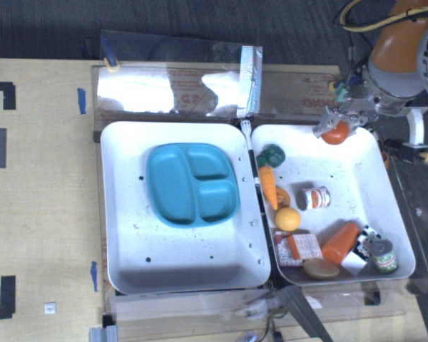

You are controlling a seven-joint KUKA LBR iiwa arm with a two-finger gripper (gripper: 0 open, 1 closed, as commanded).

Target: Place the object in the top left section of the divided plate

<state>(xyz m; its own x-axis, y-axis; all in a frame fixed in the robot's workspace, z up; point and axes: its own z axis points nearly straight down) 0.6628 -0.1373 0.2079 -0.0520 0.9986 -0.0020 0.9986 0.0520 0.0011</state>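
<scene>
— Two bins, side by side. Where do we see the arm?

— At the far right corner of the right bin. It comes in from the right of our view, its orange band uppermost and the wrist bent down and leftward, so the gripper points at the bin's far rim.

— And the red object?

— Right at the gripper's tip, just beneath it, over the bin's far edge. It seems to touch the gripper.

— Is it gripped?

— We cannot tell. Metal parts crowd the tip, and we cannot make out whether the gripper is closed on the object or merely above it.

— Where is the plate from there?

— Well to the left of the gripper in our view and a little nearer to us, flat in the left bin. It is blue, and well apart from the object.

— What else lies near the gripper?

— A green thing to its left, by the wall between the bins. Nearer to us than the gripper we see a carrot, a can on its side and an orange ball. Nearest to us lie an orange bottle and a small jar.

— Anything above the gripper?

— A yellow cable looping beside the arm.
</scene>
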